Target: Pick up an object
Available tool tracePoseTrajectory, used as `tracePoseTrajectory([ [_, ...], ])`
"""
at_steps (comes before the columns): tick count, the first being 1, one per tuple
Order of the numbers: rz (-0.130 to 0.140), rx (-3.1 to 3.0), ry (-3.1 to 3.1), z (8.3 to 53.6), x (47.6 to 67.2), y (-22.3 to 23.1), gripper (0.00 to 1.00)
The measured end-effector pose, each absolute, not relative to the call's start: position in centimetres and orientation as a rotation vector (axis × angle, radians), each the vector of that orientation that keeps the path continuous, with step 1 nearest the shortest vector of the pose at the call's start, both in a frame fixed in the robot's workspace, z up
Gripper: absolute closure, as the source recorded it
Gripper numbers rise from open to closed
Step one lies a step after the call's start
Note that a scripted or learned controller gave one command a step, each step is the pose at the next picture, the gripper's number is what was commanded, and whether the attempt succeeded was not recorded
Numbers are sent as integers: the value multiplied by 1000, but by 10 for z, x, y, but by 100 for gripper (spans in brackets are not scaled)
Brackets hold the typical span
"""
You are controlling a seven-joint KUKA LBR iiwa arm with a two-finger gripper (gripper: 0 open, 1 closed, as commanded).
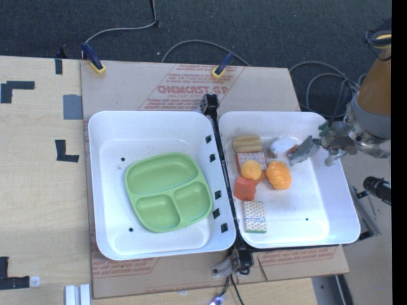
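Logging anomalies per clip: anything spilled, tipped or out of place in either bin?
Nothing stands out. The green divided plate lies flat in the left bin; the small items sit loosely clustered in the right bin, none spilled out.

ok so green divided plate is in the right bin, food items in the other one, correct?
Not quite. The camera view shows the green divided plate in the left bin. The food items, such as the orange fruit and red block, lie in the right bin.

Light: we saw even, bright overhead light | Shadows: soft, faint | Glare: white bins [102, 170] slightly washed out | Focus: mildly soft throughout
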State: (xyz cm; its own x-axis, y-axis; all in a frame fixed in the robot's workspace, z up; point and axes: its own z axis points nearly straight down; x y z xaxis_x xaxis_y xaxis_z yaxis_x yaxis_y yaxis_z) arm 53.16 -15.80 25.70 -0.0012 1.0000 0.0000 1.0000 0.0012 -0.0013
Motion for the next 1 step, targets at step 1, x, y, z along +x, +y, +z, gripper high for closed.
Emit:
tracePoseTrajectory([
  [1,-6,-2226,-2229,95,597,-161,0],
])
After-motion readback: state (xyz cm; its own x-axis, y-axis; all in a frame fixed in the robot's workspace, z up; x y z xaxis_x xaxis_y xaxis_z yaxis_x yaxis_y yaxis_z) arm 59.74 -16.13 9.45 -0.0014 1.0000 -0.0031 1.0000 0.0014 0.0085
